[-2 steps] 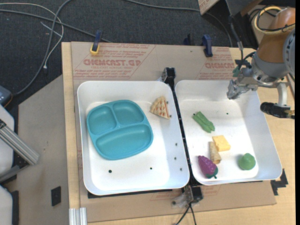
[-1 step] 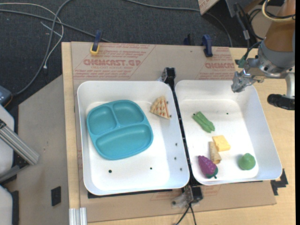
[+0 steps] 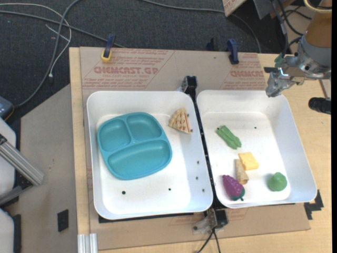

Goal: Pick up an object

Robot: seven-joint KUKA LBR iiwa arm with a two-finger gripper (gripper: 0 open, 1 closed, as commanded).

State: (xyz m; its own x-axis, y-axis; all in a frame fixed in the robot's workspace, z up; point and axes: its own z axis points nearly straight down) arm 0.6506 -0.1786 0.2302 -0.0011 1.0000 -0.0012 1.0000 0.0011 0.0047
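Note:
The right bin (image 3: 279, 109) holds a green pea pod (image 3: 228, 136), a yellow cheese block (image 3: 248, 161), a tan piece (image 3: 240, 171) beside it, a purple eggplant (image 3: 233, 187) and a green round fruit (image 3: 277, 182). The left bin (image 3: 100, 109) holds a teal divided plate (image 3: 135, 145) and a sandwich wedge (image 3: 180, 121). My gripper (image 3: 275, 86) hangs over the right bin's far right corner, apart from every object, with nothing visible between its fingers.
Both bins rest on a cardboard sheet (image 3: 158, 67) held by two blue clamps (image 3: 109, 46) at the back. A black clip (image 3: 189, 83) sits where the bins meet. Cables run across the dark floor at upper left.

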